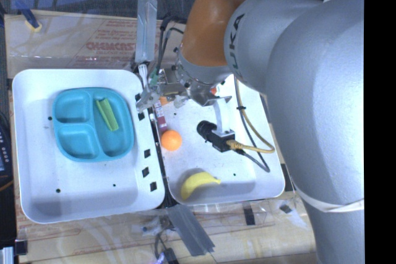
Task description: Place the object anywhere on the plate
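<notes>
Blue plastic catches the eye first in the camera view: a divided plate (93,123) sits in the left bin (37,195), well off to the gripper's left, with a green strip (106,113) already lying upright-to-slanted in its right-hand compartment. The grey arm with its orange band (207,25) reaches in from the right and hangs over the seam between the two bins, its gripper (158,96) poised just above the right bin's (266,185) left wall. Whether the gripper is closed on anything cannot be told from this angle; the metal parts around it crowd together and nothing is plainly seen between them. Just below the gripper lies an orange ball (171,140), close to the dividing wall, and farther below, near the bin's front edge, a yellow banana-like piece (198,183). To the gripper's right a black fitting with a yellow cable (218,136) rests over the bin floor.

As a judgement, the task looks to be in an early or middle stage: which item is meant is not certain, but the ball and the yellow piece both remain in the right bin, apart from the plate. A secure pick and a carry leftward over the wall to the plate would remain to be done.
</notes>
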`<state>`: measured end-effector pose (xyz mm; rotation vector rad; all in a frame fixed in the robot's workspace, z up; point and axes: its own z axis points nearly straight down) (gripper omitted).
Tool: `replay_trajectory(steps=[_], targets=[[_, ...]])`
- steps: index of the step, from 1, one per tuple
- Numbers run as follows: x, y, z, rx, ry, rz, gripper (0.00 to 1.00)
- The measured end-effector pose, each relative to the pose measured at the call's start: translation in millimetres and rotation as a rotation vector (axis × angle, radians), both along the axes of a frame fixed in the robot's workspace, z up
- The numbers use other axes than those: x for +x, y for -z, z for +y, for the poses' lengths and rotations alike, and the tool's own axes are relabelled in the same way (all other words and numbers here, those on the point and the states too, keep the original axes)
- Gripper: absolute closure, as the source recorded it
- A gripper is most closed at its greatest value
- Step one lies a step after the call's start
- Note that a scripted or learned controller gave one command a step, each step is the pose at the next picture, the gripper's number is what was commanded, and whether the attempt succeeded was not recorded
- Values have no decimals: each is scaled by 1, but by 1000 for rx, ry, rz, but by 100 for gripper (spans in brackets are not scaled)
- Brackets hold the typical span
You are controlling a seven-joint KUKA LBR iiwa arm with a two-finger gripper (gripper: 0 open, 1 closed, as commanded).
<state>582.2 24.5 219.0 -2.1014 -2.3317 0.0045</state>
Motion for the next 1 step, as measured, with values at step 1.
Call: replay_trajectory(steps=[1], targets=[[7, -128, 38, 0, 42, -4, 0]])
